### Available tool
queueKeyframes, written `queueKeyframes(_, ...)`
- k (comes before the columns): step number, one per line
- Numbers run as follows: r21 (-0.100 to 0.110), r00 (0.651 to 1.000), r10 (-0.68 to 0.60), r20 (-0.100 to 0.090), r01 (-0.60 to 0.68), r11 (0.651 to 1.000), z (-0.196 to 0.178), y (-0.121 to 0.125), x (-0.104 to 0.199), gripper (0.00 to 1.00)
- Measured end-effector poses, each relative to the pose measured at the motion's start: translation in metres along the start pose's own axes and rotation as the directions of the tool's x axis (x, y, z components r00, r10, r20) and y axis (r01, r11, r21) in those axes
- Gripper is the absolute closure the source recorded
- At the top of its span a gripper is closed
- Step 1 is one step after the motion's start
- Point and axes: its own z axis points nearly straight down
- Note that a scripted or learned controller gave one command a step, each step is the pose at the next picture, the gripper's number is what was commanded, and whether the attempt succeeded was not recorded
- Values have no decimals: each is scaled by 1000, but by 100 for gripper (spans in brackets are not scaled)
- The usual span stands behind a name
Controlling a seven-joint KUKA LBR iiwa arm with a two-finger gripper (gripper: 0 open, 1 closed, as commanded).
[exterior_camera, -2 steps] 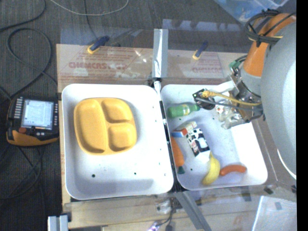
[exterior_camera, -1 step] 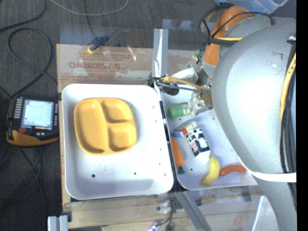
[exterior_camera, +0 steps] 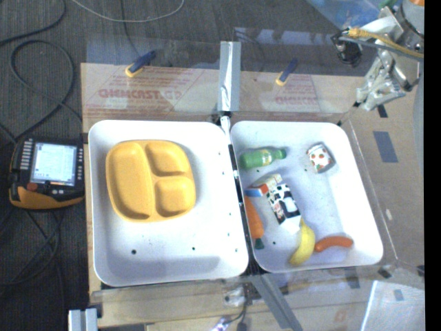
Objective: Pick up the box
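Observation:
A white carton-like box with black patches lies at a slant in the middle of the right bin. Near that bin's far right sits a small white box with red marks. My gripper hangs beyond the bin's far right corner, above the bench, well away from both boxes. Its fingers stand open with nothing between them.
The right bin also holds a green bottle, an orange carrot, a banana and a reddish sausage. A yellow divided plate lies in the left bin. A handheld pendant rests left of the bench.

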Motion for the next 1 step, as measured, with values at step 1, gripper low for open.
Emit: queueKeyframes(1, 3, 1000, 8, -1, -8, 1000, -26, -47, 41, 100)
